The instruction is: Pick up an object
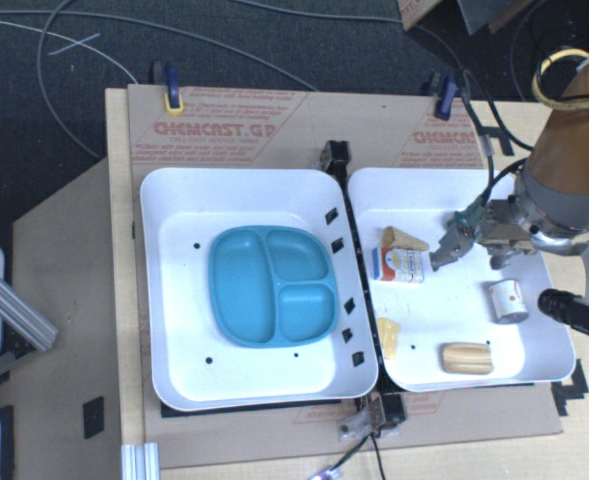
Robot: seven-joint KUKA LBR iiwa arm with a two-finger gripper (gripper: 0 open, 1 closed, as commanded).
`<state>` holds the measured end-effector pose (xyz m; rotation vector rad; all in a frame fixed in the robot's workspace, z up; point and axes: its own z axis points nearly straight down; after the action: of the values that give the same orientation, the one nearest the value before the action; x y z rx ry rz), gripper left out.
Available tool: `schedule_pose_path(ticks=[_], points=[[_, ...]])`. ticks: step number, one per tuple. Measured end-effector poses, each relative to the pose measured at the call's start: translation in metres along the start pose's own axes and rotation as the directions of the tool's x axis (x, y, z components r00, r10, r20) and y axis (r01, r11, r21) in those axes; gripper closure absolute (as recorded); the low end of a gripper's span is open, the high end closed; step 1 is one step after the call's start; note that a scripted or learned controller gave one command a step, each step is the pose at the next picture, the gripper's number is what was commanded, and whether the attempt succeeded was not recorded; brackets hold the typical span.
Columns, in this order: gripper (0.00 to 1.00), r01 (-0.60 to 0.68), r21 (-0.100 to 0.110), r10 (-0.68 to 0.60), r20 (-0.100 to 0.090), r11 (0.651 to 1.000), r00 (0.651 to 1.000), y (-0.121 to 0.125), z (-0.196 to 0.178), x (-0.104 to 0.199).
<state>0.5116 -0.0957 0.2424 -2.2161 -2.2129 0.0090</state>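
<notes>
Over the right bin: the grey arm with its orange band reaches in from the right edge, wrist bent down toward the bin's middle.
Gripper: the two-finger gripper points left and down, just beside the small carton; whether its fingers are parted or closed cannot be told, and nothing is seen between them.
Right bin: the shallow white bin holds five things.
Carton: a small white carton with red and blue print lies near the left edge.
Wedge: a tan wedge-shaped block touches the carton's far side.
Can: a small silver can with a red mark lies toward the right edge.
Roll: a tan bread-like roll lies near the front edge.
Yellow piece: a small yellow block sits in the front left corner.
Left bin: the second white bin holds a blue plastic three-compartment plate at its centre.
</notes>
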Motion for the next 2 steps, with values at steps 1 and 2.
schedule_pose_path(ticks=[1, 2], points=[[0.00, 0.002, -0.009, -0.002, 0.001, 1.000, 1.000, 0.002, -0.004, 0.000], [0.00, 0.002, -0.003, -0.002, 0.000, 1.000, 1.000, 0.008, 0.054, 0.007]])
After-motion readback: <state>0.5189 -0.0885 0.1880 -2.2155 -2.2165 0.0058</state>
